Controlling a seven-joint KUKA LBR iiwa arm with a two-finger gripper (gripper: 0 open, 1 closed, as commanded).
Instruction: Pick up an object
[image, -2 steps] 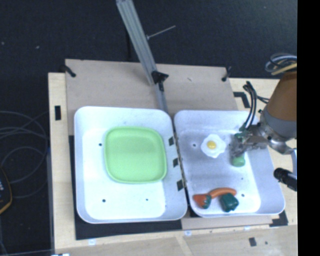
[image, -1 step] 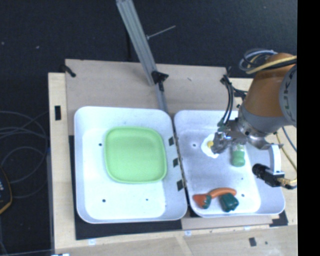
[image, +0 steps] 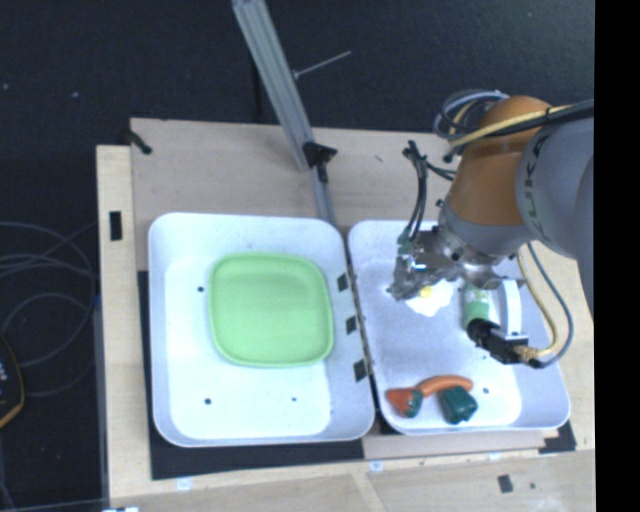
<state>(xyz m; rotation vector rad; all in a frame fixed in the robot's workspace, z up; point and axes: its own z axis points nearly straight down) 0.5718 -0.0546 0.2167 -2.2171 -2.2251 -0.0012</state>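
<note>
My gripper (image: 408, 281) hangs low over the upper middle of the right bin (image: 400, 350). A small white and yellow object (image: 431, 299) lies right beside its tip, on the right; whether the two touch is unclear. A green object (image: 477, 303) sits just beyond it, partly hidden by the wrist. Near the bin's front edge lie an orange and red carrot-shaped object (image: 428, 390) and a dark teal object (image: 458, 403), close together.
The left bin (image: 180, 390) holds a light green square plate (image: 270, 309) in its middle. A grey metal pole (image: 285, 90) slants over the bench behind the bins. The arm's orange band (image: 490, 180) overhangs the right bin's back.
</note>
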